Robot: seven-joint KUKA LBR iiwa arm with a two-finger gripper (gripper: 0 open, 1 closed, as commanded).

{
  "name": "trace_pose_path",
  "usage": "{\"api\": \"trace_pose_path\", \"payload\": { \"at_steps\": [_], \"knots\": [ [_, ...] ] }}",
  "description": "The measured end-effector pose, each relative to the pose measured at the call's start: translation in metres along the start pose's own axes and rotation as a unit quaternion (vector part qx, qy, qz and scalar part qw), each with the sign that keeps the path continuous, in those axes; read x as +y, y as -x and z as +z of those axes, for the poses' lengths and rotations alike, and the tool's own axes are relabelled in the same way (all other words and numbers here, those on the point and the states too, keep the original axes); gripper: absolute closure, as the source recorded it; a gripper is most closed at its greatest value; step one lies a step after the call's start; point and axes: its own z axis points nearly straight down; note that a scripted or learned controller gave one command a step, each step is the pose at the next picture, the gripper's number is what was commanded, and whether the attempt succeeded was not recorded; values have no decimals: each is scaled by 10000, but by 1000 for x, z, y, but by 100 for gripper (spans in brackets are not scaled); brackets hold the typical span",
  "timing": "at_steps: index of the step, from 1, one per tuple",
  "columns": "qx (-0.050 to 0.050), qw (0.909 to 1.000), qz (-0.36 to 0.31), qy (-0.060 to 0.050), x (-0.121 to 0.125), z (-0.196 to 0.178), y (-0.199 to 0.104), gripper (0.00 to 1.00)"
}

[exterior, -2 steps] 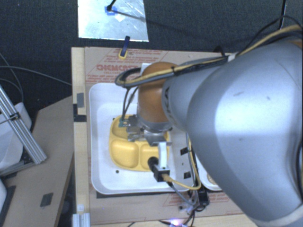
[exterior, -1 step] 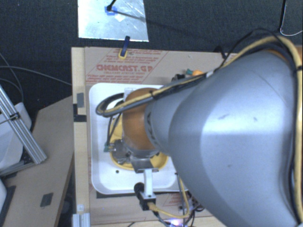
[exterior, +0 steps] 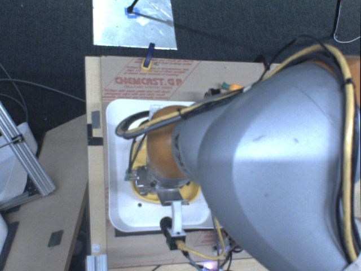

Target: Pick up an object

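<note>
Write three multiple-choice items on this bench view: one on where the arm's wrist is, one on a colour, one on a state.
1. Where does the arm's wrist hang?
A. Over the white bin
B. Over the silver sheet
C. Over the black floor

2. What colour is the band above the wrist?
A. Green
B. Orange
C. Purple

3. How does the black cable beside the band lie?
A. In a straight line
B. Cut in two pieces
C. Bent in a loop

Key:
1 A, the wrist sits inside the outline of the white bin, whose rim shows on its left and below.
2 B, the band reads orange-brown between the grey arm and the metal wrist.
3 C, the cable curves out from the band and back in one loop.

The silver sheet lies farther up, off the bench.
</note>
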Motion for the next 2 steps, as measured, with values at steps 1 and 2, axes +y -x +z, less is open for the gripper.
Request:
{"api": "trace_pose_path", "payload": {
  "at_steps": [1, 2],
  "knots": [
    [-12, 10000, -6, 35, 2, 0, -12, 100],
    [8, 10000, -10, 11, 15, 0, -14, 100]
  ]
}}
